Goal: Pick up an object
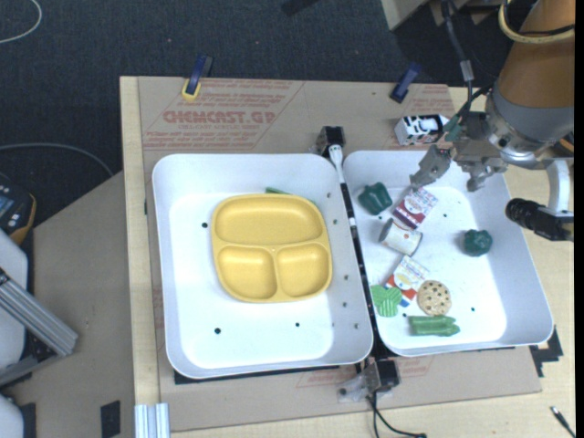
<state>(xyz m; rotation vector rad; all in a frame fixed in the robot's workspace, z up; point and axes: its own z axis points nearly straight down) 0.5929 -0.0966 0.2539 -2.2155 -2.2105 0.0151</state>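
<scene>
Two white bins are sitting side by side on the bench. The left bin (182,327) is holding one yellow divided plate (271,246) with three compartments, and a sliver of something green (276,191) is peeking out behind its far edge.

The right bin (520,290) is carrying the clutter: two dark green lumps, one (373,197) near the far left corner and one (475,241) out toward the right; one red-and-white packet (415,206) lying tilted; one small white tub (400,237) just below it; one white card (410,273); one bright green piece (387,300) beside it; one round cookie (433,296); and one long green pod (432,327) near the front wall.

The arm is reaching in from the right, and its gripper (453,164) is hanging over the far part of the right bin with both fingers spread apart, nothing between them. The left fingertip (427,173) is hovering just above the top of the red-and-white packet; whether it is touching is impossible to call from here.
</scene>
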